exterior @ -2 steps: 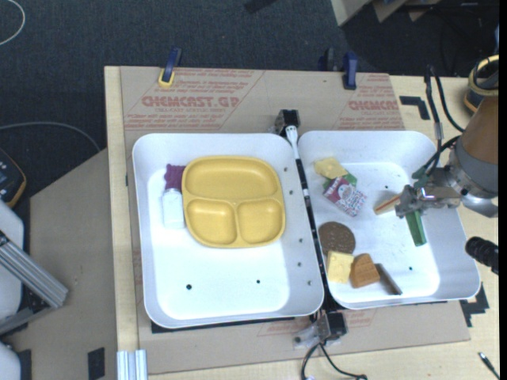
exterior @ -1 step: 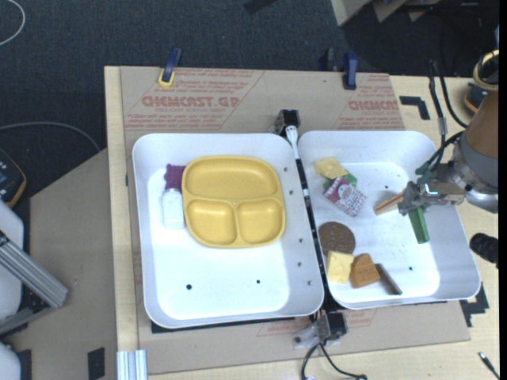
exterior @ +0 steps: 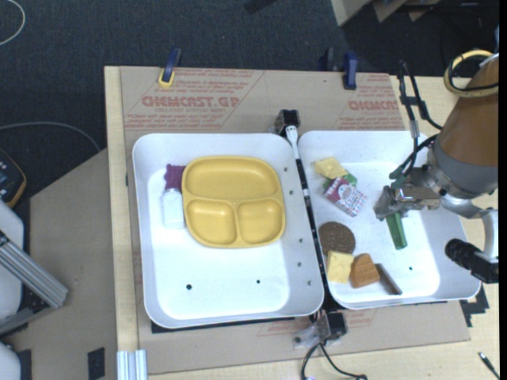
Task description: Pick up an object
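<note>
The claw (exterior: pixel 402 202) sits low over the right bin (exterior: pixel 444 285), at the frame's right-centre, directly above the upper end of a green marker-like stick (exterior: pixel 397 232). The stick's long axis runs nearly top to bottom in the frame, tilting slightly left at the top, and it extends from under the claw toward the frame's bottom. The fingers appear to straddle its top end, but the view is too blurred there to tell how far apart they stand or whether they grip it. Left of the claw lie a red-and-white packet (exterior: pixel 344 195), a yellow block (exterior: pixel 330 168) and a brown disc (exterior: pixel 336 235). The yellow divided tray (exterior: pixel 234 200) rests in the left bin (exterior: pixel 230 291).
</note>
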Tool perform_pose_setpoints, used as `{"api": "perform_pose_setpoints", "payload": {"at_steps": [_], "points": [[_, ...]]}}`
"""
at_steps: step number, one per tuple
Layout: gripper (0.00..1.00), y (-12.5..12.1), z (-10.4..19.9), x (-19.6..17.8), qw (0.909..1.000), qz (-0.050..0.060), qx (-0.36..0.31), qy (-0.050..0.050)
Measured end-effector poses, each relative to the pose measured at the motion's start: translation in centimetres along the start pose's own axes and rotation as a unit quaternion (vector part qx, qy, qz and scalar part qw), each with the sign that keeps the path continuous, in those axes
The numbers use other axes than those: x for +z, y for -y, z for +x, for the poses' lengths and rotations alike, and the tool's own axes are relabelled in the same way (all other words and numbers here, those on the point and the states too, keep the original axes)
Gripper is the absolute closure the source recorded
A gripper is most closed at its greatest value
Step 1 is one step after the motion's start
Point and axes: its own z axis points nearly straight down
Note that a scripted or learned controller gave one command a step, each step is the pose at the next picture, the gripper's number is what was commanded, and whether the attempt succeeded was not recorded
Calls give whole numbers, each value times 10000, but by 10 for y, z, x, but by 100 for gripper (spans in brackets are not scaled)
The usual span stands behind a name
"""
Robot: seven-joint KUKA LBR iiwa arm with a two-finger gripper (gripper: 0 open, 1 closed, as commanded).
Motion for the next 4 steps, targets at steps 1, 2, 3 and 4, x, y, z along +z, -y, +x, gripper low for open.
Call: {"api": "perform_pose_setpoints", "payload": {"at_steps": [1, 2, 3, 4], "points": [[100, -6, 60, 5, 10000, 4, -10, -1], [100, 9, 67, 2, 10000, 7, 16, 5], [100, -7, 70, 16, 10000, -7, 20, 15], [100, 0, 63, 15, 10000, 6, 27, 9]]}}
